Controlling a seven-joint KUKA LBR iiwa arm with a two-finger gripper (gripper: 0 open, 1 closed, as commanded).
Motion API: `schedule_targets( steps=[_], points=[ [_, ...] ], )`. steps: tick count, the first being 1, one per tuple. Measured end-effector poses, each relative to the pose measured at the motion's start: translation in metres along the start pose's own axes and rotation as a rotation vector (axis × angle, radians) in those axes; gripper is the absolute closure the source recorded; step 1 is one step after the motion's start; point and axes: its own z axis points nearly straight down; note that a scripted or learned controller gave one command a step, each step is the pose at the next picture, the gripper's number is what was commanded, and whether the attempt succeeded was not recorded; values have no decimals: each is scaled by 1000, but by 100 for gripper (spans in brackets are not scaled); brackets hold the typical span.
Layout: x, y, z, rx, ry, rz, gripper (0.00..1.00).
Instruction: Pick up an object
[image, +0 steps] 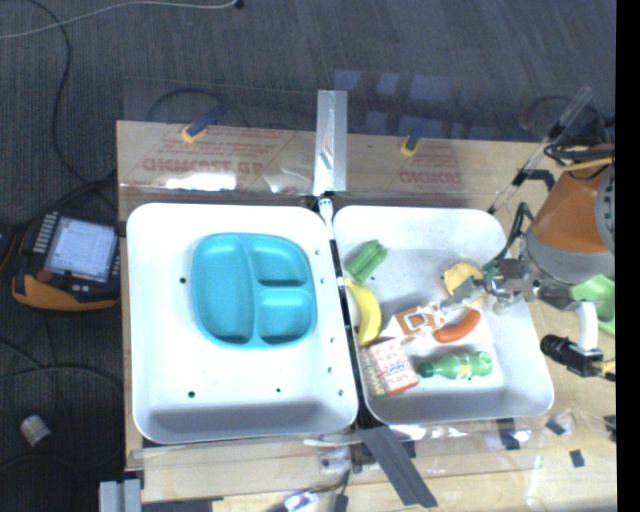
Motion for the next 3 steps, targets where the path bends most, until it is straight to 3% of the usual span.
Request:
schedule_targets(
  steps=[1,2,3],
  points=[
    [30,-49,-10,1,-3,7,0],
    [-10,-18,-64,0,-5,279,0],
    [18,-41,31,-14,6,235,0]
  ],
)
